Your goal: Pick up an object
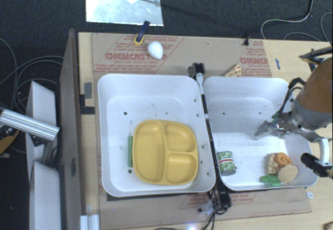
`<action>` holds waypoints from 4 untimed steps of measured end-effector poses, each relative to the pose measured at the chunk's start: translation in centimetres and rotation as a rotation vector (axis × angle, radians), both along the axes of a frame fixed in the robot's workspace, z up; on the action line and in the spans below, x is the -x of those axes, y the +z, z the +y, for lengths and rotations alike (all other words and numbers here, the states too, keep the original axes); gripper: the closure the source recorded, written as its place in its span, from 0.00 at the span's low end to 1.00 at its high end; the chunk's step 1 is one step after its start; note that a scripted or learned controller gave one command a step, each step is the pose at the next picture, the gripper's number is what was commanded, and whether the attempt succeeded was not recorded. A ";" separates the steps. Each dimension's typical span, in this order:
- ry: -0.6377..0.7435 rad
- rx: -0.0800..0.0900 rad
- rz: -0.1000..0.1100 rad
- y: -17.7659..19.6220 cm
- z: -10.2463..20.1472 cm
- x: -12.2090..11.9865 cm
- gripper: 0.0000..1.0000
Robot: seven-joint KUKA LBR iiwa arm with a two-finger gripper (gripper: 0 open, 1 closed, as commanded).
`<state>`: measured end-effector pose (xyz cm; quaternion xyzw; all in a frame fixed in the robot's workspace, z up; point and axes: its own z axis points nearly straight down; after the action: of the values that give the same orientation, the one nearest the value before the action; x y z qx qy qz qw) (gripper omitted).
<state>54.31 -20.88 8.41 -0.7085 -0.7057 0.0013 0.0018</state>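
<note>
Gripper sits over the right bin, toward its right side, and we can't really tell how far it's spread or whether it's got anything. Plenty of bare floor in that bin's upper half. We see a small cup lying at the bottom left by the divider, and a food pile tucked into the bottom right corner. Left bin has a yellow tray, long axis left to right.

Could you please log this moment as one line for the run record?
arm: over right bin | gripper: above bin floor, holding nothing visible | cup: right bin, front left | food pile: front right | yellow tray: left bin
</note>
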 end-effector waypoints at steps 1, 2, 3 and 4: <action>0.005 0.002 -0.009 1.1 0.2 -0.5 1.00; 0.012 0.004 -0.019 10.8 2.4 -4.9 1.00; 0.011 -0.001 -0.005 6.9 6.2 -5.4 1.00; 0.012 -0.002 -0.002 10.4 13.6 0.1 1.00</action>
<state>54.21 -7.25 18.84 -0.7043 -0.7099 -0.0001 0.0019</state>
